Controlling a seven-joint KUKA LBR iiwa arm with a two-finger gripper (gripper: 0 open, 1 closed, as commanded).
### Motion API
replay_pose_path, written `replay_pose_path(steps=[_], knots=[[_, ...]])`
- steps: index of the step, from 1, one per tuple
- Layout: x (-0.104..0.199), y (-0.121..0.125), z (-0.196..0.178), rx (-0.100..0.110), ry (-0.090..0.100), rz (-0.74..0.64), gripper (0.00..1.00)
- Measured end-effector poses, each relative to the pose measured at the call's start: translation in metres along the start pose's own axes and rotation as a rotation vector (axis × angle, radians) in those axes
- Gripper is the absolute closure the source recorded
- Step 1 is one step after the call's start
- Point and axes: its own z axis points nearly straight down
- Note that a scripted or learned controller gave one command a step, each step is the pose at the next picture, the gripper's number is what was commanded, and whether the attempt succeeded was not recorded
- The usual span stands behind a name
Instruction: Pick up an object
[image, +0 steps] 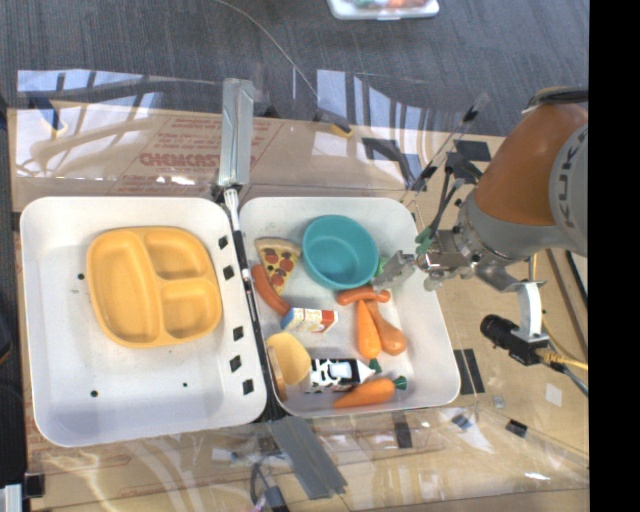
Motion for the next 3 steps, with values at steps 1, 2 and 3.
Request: replay_pose_path(steps=[1, 2, 3], knots=[[-0.003, -0.009, 0.146, -0.003, 0.0, -0.012, 0.0], [-0.004, -0.009, 0.137, -0.001, -0.001, -0.016, 1.0], [0.061, -0.006, 0.043, -0.01, 0.0, 0.001, 1.0]])
